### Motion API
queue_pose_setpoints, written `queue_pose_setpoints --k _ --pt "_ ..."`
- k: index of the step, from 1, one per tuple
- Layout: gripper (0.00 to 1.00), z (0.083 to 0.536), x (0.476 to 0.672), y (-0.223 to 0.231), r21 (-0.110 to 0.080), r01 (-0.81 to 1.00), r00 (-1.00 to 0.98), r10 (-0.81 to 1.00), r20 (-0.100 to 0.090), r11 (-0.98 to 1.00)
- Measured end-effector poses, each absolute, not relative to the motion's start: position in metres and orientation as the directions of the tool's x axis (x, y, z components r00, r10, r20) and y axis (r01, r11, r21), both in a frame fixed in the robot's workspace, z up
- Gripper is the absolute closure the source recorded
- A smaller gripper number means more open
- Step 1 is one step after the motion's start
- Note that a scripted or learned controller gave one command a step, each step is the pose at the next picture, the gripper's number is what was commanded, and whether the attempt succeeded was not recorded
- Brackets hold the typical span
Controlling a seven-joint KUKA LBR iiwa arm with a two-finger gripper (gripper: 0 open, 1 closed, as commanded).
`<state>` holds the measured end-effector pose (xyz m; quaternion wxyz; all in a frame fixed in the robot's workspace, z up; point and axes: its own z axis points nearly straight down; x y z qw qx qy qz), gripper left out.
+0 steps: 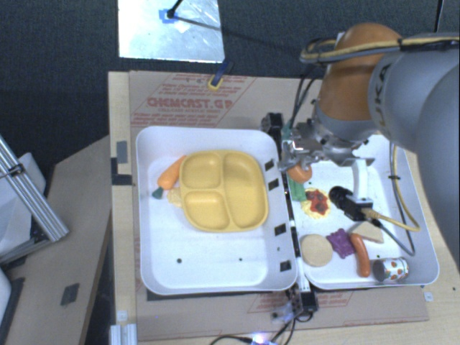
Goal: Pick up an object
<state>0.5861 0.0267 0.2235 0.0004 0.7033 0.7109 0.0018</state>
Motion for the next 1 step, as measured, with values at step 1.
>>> queue_pose_setpoints --k 1 --pt "1.0 0.2143 0.5762 0.0154 0.0 1.0 -0.001 1.0 0.0 0.001"
